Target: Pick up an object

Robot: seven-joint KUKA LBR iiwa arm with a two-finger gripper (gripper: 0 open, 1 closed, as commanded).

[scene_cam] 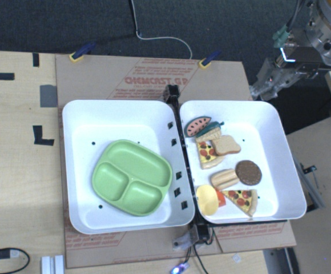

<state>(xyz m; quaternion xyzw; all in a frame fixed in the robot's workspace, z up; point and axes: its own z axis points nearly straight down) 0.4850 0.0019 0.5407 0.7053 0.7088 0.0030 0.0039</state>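
The right bin (279, 153) holds several toy foods: a watermelon slice (197, 124), a slice of toast (227, 146), a pizza slice (207, 153), a bun (224, 178), a round brown patty (248, 172), a yellow piece (207, 200) and a second pizza slice (241, 199). My gripper (263, 86) hangs outside the bin, beyond its far right corner, well apart from all the food. It carries nothing that I can see.
A green divided plate (132, 177) lies in the left bin (77, 153). The two bins sit on a cardboard sheet (154, 76) with clips at its far edge. A white cable (154, 37) runs across the dark backdrop.
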